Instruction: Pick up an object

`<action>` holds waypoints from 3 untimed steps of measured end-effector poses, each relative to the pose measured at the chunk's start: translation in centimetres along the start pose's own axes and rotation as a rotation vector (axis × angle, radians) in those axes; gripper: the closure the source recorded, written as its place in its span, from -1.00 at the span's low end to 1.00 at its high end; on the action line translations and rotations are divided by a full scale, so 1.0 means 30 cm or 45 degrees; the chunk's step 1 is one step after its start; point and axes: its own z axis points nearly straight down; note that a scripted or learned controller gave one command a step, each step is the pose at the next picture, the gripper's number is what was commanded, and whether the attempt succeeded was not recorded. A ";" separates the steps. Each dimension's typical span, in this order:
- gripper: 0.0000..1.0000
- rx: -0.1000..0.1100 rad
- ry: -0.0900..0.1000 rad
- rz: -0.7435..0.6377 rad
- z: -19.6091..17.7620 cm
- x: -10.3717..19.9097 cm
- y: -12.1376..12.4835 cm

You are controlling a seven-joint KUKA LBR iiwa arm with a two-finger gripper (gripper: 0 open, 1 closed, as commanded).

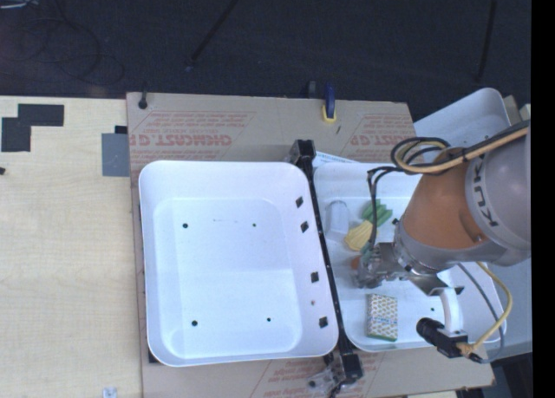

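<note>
Hidden parts: the grey arm with the orange band (451, 210) covers the right half of the right shallow white plastic bin (342, 181), so what lies under it I cannot see.
Gripper: the metal gripper (375, 268) is low inside the right bin, near its middle; it looks dark and blurred.
Fingers: I cannot tell their state, and I see no object between them.
Yellow object: a small yellow ribbed piece, like a corn cob (359, 234), lies just above the gripper, near it.
Green object: a small green thing (378, 213) lies beside the yellow one; its shape is hard to make out.
Red object: a tiny red spot (355, 261) shows just left of the gripper; too small to name.
Clear object: a see-through cup-like thing (336, 214) stands near the left wall of the right bin; very faint.
Box: a small flat rectangular box with a speckled green and white face (381, 316) lies at the front of the right bin, below the gripper, apart from it.
Left bin: the left shallow white plastic bin (160, 214) is smooth, with rounded corners and a few small dark dots on its floor.
Surface: the pale wooden surface (61, 257) carries a brown cardboard sheet with red print (217, 132) under both bins.
Cables: black and yellow cables (416, 155) loop over the arm.
</note>
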 end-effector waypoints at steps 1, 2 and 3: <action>1.00 -0.017 0.000 -0.019 -0.319 0.191 0.223; 1.00 -0.020 0.003 -0.020 -0.737 0.420 0.267; 1.00 -0.001 0.001 -0.015 -0.805 0.568 0.074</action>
